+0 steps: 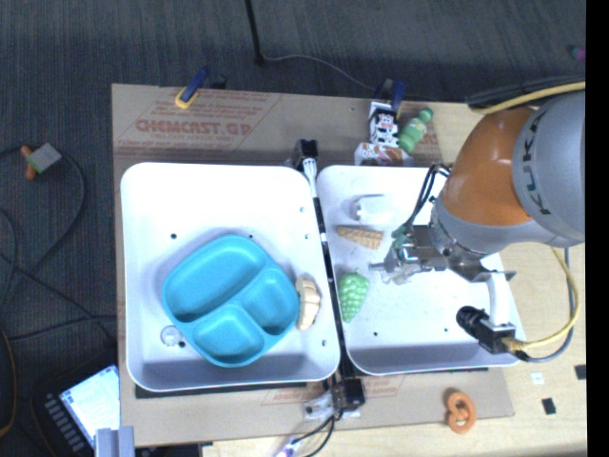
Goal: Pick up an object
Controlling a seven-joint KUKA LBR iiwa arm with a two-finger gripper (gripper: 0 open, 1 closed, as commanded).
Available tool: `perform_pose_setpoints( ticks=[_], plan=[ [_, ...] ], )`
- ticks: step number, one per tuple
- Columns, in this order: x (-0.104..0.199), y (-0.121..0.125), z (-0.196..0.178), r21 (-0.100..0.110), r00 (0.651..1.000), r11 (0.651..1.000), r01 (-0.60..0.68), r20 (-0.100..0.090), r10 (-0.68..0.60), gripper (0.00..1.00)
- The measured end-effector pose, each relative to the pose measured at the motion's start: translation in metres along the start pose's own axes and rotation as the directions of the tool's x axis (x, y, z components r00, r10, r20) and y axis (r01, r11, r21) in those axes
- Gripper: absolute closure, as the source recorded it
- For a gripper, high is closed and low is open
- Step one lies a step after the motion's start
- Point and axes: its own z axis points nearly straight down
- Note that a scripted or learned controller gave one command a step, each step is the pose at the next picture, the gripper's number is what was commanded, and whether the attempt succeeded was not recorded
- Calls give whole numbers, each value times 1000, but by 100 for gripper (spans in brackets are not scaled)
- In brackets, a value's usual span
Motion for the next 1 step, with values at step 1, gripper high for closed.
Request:
perform_pose_setpoints(
  ticks=[1],
  plan=[
    [-6, 53, 0, -1, 1000, 1000, 0, 1, 0, 100]
  ],
)
